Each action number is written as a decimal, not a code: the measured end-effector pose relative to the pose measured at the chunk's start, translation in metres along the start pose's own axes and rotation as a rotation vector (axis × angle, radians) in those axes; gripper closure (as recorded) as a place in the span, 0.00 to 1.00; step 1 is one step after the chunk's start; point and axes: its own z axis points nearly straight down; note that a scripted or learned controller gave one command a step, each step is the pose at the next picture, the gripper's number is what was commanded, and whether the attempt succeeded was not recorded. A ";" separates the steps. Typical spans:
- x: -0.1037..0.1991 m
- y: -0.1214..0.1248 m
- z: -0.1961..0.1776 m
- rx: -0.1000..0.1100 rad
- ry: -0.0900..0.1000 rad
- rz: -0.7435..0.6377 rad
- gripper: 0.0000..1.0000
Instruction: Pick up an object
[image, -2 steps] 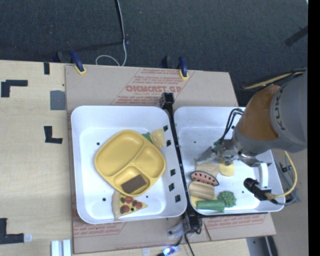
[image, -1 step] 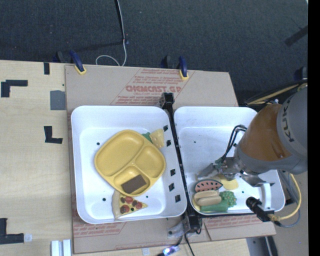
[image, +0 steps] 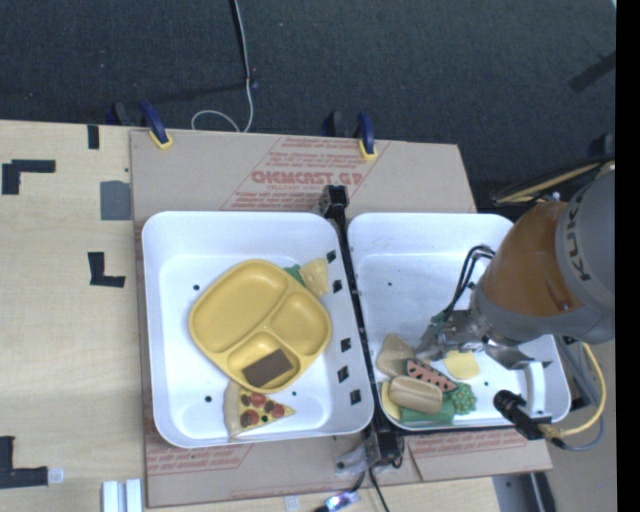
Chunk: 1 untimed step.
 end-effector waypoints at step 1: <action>0.000 -0.001 0.002 0.004 0.001 0.001 0.00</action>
